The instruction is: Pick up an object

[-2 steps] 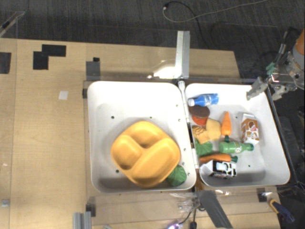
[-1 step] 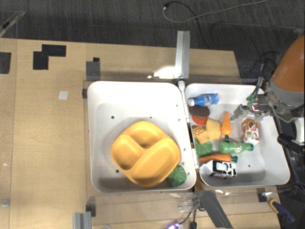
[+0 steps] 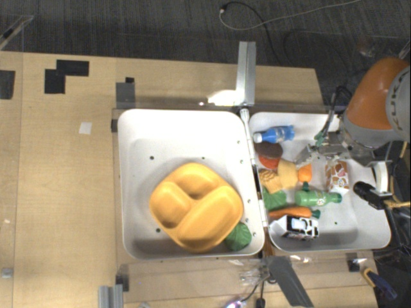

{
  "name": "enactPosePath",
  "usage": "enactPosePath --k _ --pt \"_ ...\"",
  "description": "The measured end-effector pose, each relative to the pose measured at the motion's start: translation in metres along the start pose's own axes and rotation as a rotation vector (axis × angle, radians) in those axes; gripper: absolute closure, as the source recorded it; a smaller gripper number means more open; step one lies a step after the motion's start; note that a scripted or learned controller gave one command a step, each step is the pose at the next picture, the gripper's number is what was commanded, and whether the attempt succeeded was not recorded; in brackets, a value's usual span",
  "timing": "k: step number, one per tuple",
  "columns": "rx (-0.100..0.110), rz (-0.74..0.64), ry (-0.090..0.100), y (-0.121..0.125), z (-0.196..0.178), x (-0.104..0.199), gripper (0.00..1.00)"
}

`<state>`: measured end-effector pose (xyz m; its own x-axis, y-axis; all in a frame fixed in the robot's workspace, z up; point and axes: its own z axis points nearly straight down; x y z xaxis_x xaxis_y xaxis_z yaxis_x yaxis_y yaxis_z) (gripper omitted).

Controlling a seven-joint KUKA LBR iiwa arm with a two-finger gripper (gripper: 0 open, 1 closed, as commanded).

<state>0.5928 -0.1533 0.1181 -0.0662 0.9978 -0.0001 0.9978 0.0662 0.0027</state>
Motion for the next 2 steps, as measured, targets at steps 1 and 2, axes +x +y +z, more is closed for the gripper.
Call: enactPosePath --k 1,2 --pt "-0.037 -0.175 -0.007 0.008 0.012 -0.011 0.00" --pt "-0.028 -0.297 -0.012 -0.005 0.020 0.031 0.00"
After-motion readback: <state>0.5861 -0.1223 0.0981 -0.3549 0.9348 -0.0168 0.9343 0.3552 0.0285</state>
